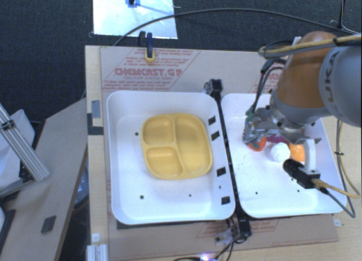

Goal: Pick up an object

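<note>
Right now I'm reaching: jaws (255, 138) low in the right bin (266, 197), red toy (258, 144) just beneath them, their state unclear. Next I'd need a clean close, then lift.

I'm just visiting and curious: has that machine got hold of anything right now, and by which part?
It cannot be told. The pincer is down in the right bin against a small orange-red thing, but the arm hides any hold.
</note>
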You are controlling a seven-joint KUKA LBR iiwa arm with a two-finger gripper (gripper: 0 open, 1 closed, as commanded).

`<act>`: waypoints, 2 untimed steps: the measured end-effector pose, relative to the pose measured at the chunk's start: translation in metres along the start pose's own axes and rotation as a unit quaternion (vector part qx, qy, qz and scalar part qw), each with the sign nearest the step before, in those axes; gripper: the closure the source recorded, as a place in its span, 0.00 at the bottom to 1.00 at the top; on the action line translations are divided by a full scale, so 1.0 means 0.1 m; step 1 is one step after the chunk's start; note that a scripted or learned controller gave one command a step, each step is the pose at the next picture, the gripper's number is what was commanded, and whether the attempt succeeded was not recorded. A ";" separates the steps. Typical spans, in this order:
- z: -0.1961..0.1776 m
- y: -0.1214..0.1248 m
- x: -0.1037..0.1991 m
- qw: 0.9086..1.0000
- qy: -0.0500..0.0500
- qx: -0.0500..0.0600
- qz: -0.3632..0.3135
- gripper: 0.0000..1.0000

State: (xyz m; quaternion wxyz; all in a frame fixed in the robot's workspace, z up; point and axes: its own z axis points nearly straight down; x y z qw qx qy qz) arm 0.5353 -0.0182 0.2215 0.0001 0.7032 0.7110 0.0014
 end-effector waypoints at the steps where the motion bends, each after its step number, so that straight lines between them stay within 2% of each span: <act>1: 0.05 0.15 0.60 1.000 0.000 0.000 0.001 1.00; 2: 0.01 0.38 1.01 1.000 0.000 -0.001 0.001 1.00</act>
